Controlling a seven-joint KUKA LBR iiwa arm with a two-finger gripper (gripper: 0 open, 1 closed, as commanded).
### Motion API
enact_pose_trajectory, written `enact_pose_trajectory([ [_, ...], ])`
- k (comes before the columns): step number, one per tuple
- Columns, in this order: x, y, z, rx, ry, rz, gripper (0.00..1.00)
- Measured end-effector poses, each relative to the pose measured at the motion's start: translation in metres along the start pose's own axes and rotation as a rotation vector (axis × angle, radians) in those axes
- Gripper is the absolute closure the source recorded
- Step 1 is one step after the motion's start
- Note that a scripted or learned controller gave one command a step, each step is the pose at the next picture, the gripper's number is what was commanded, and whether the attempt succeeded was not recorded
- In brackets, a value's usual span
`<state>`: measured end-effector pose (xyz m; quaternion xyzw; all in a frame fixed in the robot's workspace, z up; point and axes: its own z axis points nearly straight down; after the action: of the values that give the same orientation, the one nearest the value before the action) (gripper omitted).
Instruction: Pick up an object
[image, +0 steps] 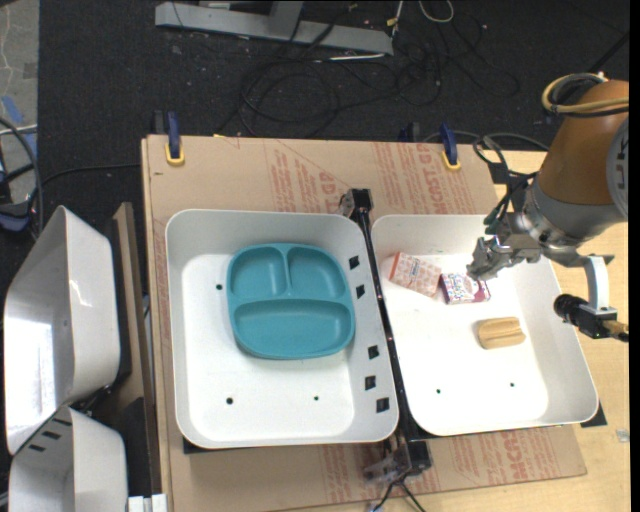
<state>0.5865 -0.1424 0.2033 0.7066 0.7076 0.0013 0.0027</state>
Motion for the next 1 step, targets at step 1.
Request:
enact_pose_trajectory([
  [1,-0.0002,0.0008,-0.0161,0.003,0.001,-0.001,1.00],
])
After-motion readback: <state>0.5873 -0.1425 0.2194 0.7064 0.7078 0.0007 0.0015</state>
